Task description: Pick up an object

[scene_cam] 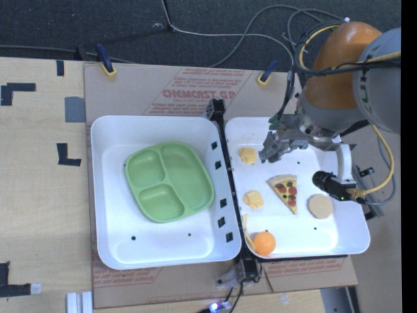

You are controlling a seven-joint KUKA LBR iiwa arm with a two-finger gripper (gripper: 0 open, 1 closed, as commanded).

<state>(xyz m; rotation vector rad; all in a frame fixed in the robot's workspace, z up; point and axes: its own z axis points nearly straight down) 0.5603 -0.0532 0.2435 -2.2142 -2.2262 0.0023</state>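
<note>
Toy foods lie scattered in the right bin [352, 240]: a pizza slice [285, 192] at its centre, a yellow piece [247, 155] at ten o'clock from it, another yellow piece [253, 199] at nine, an orange [264, 242] at seven, a tan cookie [320, 206] at four. The gripper [272, 150] hangs just right of the upper yellow piece; whether it is wide or narrow, I cannot tell. A green divided plate [169, 180] sits in the left bin [107, 194].

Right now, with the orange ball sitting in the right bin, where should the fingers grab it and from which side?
Probably from straight above, closing across the widest part of the orange ball. It is round, so any pair of opposite sides works, but it sits near the right bin's front and left walls. Set the fingers diagonally, clear of both walls.
</note>
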